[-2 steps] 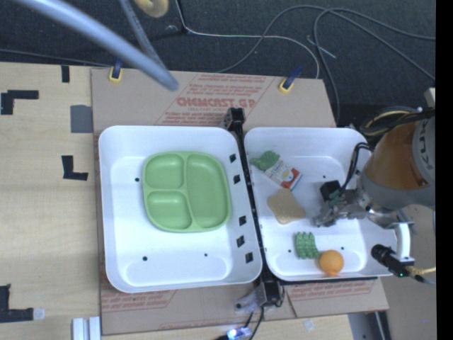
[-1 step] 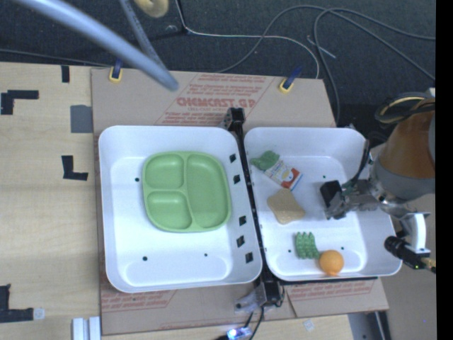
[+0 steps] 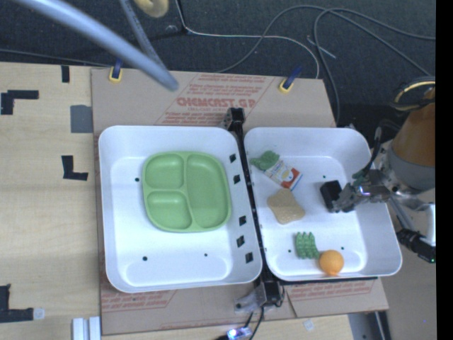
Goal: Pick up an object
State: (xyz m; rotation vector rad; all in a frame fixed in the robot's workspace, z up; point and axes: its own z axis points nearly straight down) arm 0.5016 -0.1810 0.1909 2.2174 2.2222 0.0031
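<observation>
Dark two-finger claw low over right white bin, reaching in from right; whether clenched or released, cannot tell. Nearest target: tan flat sponge-like piece, just left of claw, slightly lower in view. Orange ball farther, toward near rim.

Right bin: gripper inside, near right wall. Left of gripper: packet, biscuit. Nearer the camera than the gripper: block, ball beside it. Left bin: tray, far left of gripper.
</observation>
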